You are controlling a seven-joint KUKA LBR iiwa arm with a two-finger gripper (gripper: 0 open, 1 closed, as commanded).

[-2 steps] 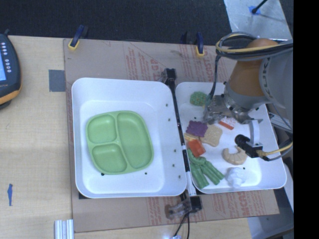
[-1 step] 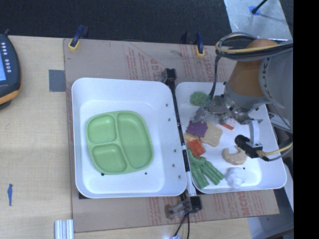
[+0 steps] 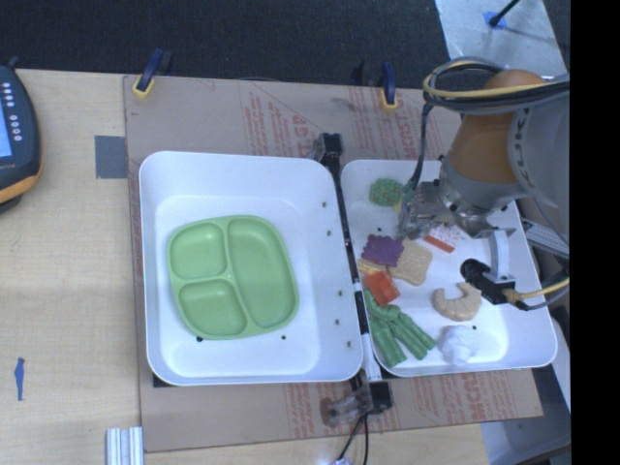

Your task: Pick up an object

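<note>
Pincer (image 3: 418,223) low over right bin (image 3: 523,352) beside cracker (image 3: 414,263).

Right bin (image 3: 528,342): purple piece (image 3: 382,250) touching tan cracker (image 3: 414,262); orange-red piece (image 3: 381,286) just below; green bean bundle (image 3: 397,330) lying flat; tan croissant (image 3: 458,303); white crumpled lump (image 3: 459,344); green leafy item (image 3: 386,193) at far end.

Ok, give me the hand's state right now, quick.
Hand: low over the right bin, near the purple piece and the tan cracker. Open or closed cannot be told from this view, and nothing is visibly gripped.
</note>
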